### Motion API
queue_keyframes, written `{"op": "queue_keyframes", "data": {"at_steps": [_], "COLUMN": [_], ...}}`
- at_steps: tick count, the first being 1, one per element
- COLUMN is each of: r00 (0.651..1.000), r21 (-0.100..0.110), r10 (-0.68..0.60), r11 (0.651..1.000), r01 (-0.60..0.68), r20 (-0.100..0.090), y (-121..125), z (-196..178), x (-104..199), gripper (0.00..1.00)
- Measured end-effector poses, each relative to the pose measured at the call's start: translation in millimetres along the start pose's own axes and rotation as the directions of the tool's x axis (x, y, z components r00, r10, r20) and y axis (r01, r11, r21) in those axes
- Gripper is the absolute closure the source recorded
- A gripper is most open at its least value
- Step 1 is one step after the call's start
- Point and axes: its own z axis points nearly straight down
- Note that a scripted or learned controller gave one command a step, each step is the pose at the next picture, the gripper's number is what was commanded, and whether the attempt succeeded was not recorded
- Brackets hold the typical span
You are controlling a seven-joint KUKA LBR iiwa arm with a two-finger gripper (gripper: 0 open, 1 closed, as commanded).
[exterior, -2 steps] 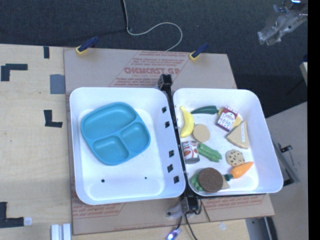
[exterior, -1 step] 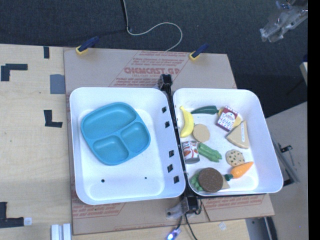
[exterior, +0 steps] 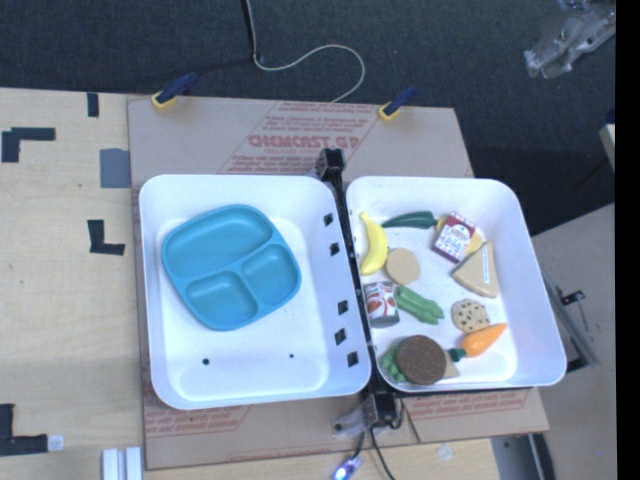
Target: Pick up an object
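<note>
The right bin holds several toy foods: a yellow banana, a green pepper, a red box, a sandwich wedge, a tan round disc, a small can, a green pod, a cookie, a carrot and a burger. My gripper hangs blurred at the top right, high above the dark floor and well away from both bins. Nothing shows between its fingers.
The left bin carries a blue divided plate. Black clips line the wall between the bins. Both bins rest on a cardboard sheet held by two clamps, with a white cable behind.
</note>
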Motion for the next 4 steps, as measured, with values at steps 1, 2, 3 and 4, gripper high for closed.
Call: {"op": "queue_keyframes", "data": {"at_steps": [1,2,3,4], "r00": [1.0,1.0,1.0,1.0], "r21": [0.0,0.0,0.0,0.0], "r10": [-0.001,-0.001,-0.002,-0.002], "r11": [1.0,1.0,1.0,1.0], "r01": [0.001,0.001,0.002,0.002], "r20": [0.0,0.001,0.001,0.002], "y": [0,1,1,1], "z": [-10,-20,-30,-40], "x": [0,1,1,2], "gripper": [1.0,1.0,1.0,1.0]}}
